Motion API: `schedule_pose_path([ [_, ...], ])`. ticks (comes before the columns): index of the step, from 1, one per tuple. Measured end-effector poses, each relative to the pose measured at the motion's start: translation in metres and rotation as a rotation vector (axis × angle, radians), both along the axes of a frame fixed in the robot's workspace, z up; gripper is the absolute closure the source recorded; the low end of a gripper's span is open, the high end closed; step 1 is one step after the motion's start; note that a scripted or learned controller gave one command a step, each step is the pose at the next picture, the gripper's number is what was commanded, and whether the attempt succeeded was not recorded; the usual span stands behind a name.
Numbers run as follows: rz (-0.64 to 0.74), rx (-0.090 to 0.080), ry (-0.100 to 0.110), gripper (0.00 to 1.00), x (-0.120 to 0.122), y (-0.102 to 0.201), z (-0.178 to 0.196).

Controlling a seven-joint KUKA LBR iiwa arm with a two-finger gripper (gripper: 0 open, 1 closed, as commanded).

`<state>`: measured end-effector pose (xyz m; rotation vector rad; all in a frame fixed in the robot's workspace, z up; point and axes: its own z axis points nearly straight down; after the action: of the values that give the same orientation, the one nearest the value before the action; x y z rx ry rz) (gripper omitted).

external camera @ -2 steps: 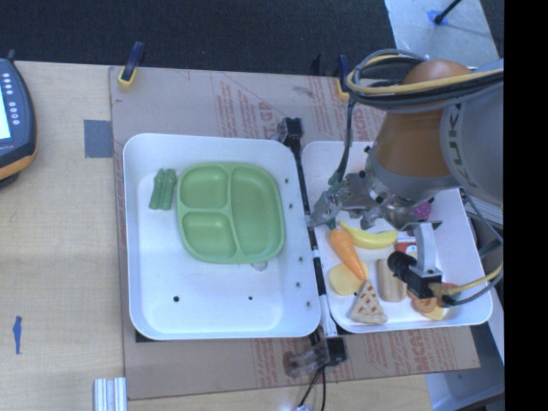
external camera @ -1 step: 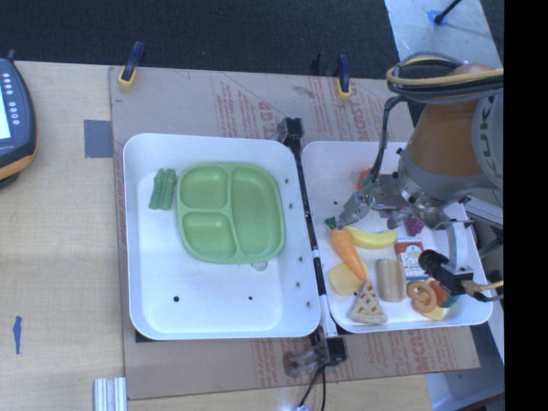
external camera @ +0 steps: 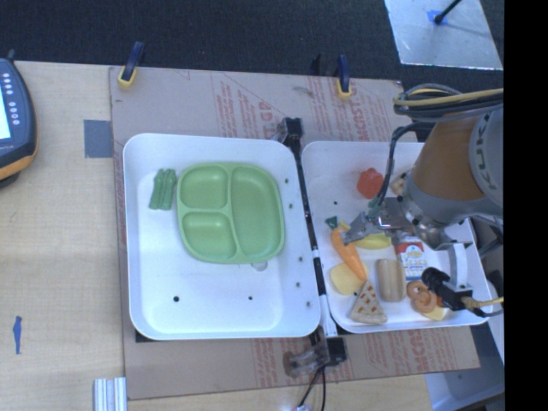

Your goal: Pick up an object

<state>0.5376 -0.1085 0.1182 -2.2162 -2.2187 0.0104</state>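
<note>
The right bin [external camera: 325,165] holds several toy foods: a red piece [external camera: 370,181], an orange carrot [external camera: 348,253], a yellow banana-like piece [external camera: 374,241], a pale yellow lump [external camera: 344,277], a pizza slice [external camera: 366,303], a tan cylinder [external camera: 390,279], a small carton [external camera: 413,258] and a brown pretzel [external camera: 420,294]. My gripper [external camera: 363,226] hangs low over the middle of this bin, its metal tip just above the carrot's top and the yellow piece. I see nothing lifted clear of the bin floor.
The left bin [external camera: 214,315] carries a green divided plate [external camera: 230,211] and a green bean bundle [external camera: 162,188]. A black clip [external camera: 292,129] sits where the bins meet. A handheld pendant [external camera: 13,118] lies at the far left. Cables [external camera: 445,99] loop behind the arm.
</note>
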Motion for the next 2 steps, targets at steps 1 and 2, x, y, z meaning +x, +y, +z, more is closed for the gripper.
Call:
schedule_pose_path([
  [1,0.004,-0.007,-0.019,0.00,0.029,0.005,-0.021],
  [2,0.004,-0.006,-0.019,1.00,0.029,0.004,-0.009],
])
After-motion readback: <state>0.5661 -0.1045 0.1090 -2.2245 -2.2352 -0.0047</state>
